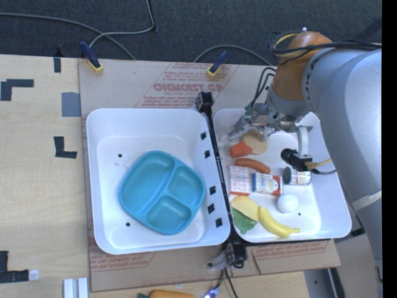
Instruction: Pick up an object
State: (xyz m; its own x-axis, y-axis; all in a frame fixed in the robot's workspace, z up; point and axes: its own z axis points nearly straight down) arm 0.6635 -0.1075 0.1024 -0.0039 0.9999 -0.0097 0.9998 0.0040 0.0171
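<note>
The grey arm fills the right side of the frame, its orange band at upper right. Below and left of it, the wooden surface carries a cardboard sheet and two white bins. The left bin, at centre, holds a blue divided tray. The right bin holds small items: a yellow banana at lower right, a yellow-and-green piece beside it, a red-and-white packet, a red sausage-like piece, a white ball, a small bottle, and an orange piece touching a tan piece near the bin's upper left. The end effector hovers just above these last two; whether it is spread or pressed together cannot be made out.
</note>
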